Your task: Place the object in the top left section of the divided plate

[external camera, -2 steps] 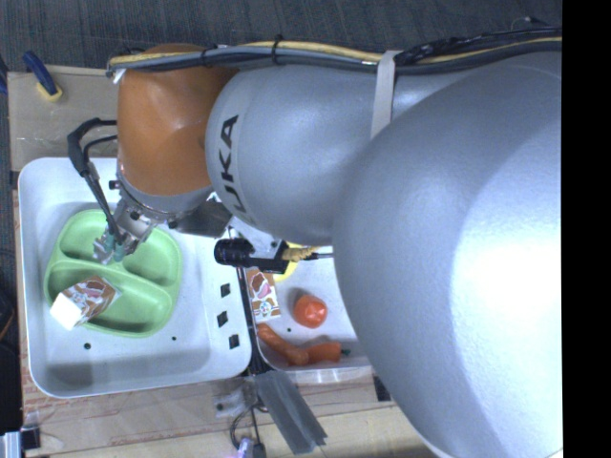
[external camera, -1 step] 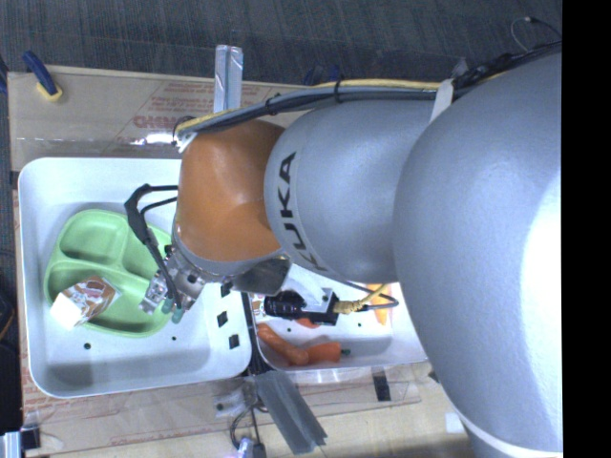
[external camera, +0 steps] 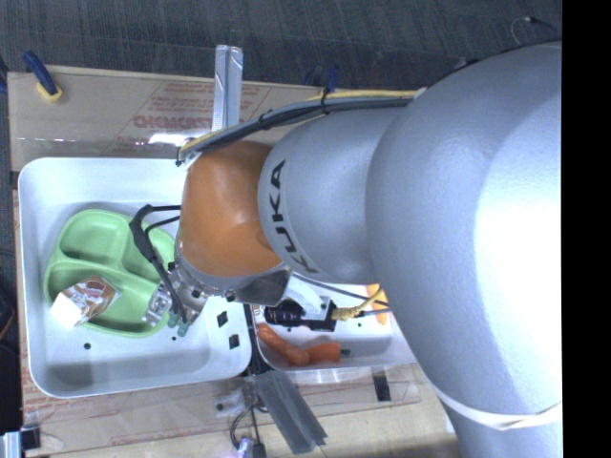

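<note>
My arm [external camera: 420, 218] comes in from the right and covers most of the scene, the orange band [external camera: 224, 213] above my wrist hanging over the middle of the bench. My gripper [external camera: 172, 311] sits low over the right near edge of the green divided plate [external camera: 95, 237], which lies in the left white bin [external camera: 38, 256]. Whether my hand is wide or narrow I cannot tell; the fingers are too small and dark against the plate rim, and I see nothing plainly between them.

A small brown and white wrapped object [external camera: 84, 301] rests in the plate's left near section, well apart from my gripper. The plate's far section shows bare green.

My wrist and black cables [external camera: 148, 232] hide the plate's right side and the wall between the two bins. In the right bin [external camera: 286, 359], under my arm, lies an orange carrot-like piece [external camera: 304, 351] with something yellow-orange [external camera: 380, 303] just beyond it to the right. A brown cardboard sheet [external camera: 124, 113] lies behind the bins, with a blue clamp [external camera: 43, 76] at its far left corner and an upright metal bar [external camera: 227, 89] near its middle
</note>
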`<state>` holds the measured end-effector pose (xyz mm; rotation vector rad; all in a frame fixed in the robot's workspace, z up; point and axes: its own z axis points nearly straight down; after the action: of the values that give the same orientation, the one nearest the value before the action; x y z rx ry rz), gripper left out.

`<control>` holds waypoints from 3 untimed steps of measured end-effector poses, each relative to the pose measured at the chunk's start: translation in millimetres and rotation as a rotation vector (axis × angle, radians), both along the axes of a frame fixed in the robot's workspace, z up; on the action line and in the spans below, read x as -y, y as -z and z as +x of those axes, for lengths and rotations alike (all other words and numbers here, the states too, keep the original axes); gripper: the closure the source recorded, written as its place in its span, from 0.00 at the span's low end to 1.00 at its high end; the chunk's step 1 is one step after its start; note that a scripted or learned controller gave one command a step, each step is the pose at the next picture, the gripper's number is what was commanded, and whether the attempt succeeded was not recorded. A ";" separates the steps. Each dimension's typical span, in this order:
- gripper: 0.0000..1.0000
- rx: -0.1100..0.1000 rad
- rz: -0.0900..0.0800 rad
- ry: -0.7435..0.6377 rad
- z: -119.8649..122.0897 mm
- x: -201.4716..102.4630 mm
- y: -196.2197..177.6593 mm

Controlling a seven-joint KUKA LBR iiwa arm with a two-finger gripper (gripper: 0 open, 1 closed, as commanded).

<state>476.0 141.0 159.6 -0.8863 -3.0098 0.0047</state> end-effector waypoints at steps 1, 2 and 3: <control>1.00 -0.001 0.000 -0.070 -0.1 -17.3 38.4; 1.00 0.002 0.001 -0.178 25.9 -45.7 0.8; 1.00 0.001 0.001 -0.261 0.7 -16.2 -24.6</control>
<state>476.8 157.2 184.2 -0.4873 -3.1008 0.0028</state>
